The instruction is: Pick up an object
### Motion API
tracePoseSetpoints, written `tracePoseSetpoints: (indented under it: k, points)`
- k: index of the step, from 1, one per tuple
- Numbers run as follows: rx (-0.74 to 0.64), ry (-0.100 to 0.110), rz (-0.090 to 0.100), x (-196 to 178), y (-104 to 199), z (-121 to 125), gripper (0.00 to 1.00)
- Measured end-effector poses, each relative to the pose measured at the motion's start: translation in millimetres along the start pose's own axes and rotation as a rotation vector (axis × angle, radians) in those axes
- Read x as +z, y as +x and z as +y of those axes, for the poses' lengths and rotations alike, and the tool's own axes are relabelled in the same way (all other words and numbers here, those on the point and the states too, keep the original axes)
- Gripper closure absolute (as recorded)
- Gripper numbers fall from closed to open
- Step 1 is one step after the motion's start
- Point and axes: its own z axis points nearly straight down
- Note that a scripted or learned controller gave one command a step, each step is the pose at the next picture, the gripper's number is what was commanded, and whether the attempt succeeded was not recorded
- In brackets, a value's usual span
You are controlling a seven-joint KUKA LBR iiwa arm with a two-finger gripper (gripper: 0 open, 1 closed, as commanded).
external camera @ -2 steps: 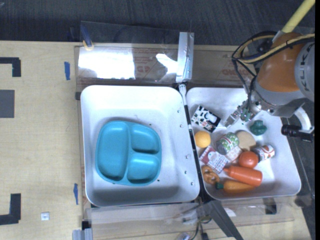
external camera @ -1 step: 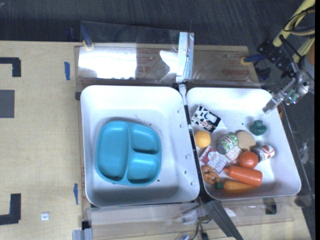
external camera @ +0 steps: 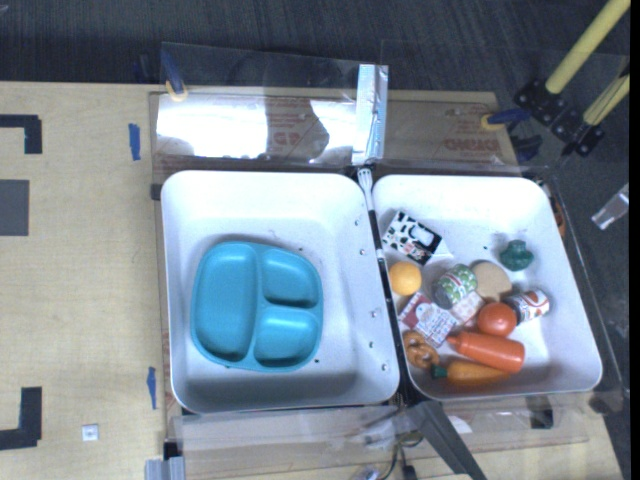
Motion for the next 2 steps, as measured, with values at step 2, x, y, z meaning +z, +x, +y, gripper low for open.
tracePoseSetpoints:
  k: [2]
  points:
    - [-0.105,0.005,0.013,6.2,75.2,1.6,0.00]
